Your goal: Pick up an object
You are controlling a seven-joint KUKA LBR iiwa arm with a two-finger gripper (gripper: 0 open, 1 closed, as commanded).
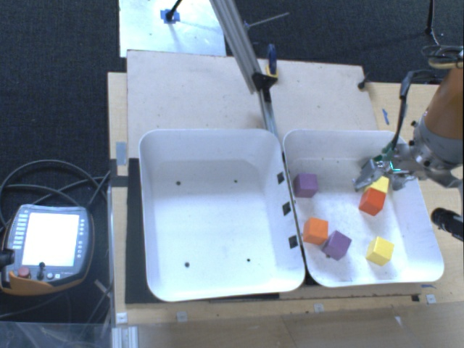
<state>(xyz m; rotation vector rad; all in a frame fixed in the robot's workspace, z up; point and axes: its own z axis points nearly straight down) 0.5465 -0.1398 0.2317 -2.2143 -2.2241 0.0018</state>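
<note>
My gripper (378, 172) hangs over the right bin (341, 145), near its right wall. Directly below it in the picture is an orange-red cube (371, 202), with a small yellow piece (380, 185) showing at the cube's top edge, right under the gripper. I cannot tell whether the gripper touches either one. Other cubes lie on the bin floor: a purple cube (305, 185) near the left wall, an orange cube (315, 231), a second purple cube (336, 244) beside it, and a yellow cube (380, 251) near the front.
The left bin (210, 142) sits beside the right one, sharing a divider edge. A slanted metal pole (235, 31) crosses the bench behind the bins. A teach pendant (47, 249) lies off the bench at the left.
</note>
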